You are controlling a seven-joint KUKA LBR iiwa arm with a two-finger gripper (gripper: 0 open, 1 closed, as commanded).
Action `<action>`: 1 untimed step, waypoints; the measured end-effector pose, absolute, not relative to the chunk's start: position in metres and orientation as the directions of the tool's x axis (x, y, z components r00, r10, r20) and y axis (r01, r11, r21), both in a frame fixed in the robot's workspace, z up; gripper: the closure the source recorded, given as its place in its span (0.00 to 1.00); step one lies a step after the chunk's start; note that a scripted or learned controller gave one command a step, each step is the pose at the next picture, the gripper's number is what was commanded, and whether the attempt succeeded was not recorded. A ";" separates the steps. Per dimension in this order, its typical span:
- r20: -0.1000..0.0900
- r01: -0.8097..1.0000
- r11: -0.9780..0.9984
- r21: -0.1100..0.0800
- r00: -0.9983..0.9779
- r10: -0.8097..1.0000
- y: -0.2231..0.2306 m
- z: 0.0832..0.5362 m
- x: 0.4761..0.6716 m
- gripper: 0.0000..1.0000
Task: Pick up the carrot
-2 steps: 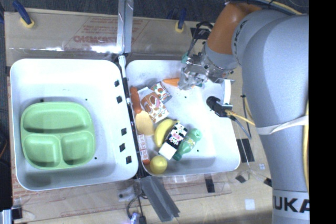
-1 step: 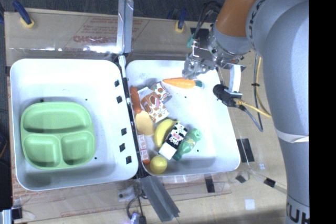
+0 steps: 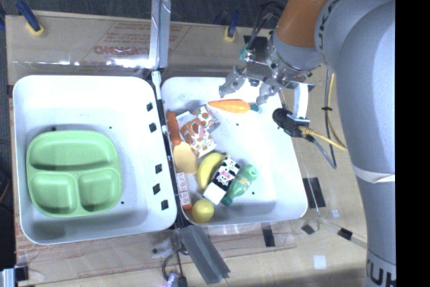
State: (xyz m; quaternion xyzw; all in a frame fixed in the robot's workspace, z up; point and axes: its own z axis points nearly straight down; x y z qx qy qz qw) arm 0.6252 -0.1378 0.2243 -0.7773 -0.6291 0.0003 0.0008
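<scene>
- Faint red printed writing is showing on the brown cardboard sheet [image 3: 127, 40] lying along the bench's far edge behind the bins; the letters are too pale and small to read.
- White letters, apparently "KU", are showing on the grey arm's housing [image 3: 379, 274] at the lower right, cut off by the frame.
- The small white carton with black patches [image 3: 223, 179] is carrying a printed pattern, and the crinkled snack packet in red, white and brown [image 3: 198, 132] is bearing graphics; no words are readable on either.
- The two-finger gripper [image 3: 247, 92] is hanging over the far edge of the right white bin [image 3: 285, 165], with its fingers [image 3: 230, 85] splayed wide and nothing between them.
- The slim orange carrot [image 3: 229, 106] is lying on its side on the floor of the right bin near the far edge, just below the fingertips, its thick end pointing toward the arm.
- Along the right bin's left wall, a reddish sausage-shaped toy [image 3: 173, 128], a pale yellow rounded fruit [image 3: 185, 158], a yellow banana [image 3: 209, 168], a green bottle [image 3: 240, 183] and a yellow lemon [image 3: 203, 210] are crowding together, apart from the carrot.
- A light green divided plastic tray [image 3: 72, 173] is sitting in the left white bin [image 3: 40, 94].
- A black cable connector [image 3: 287, 121] is dangling beside the wrist over the right bin's right edge.
</scene>
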 end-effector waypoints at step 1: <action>-0.001 0.960 -0.279 -0.006 0.279 0.960 -0.169 0.190 0.555 0.00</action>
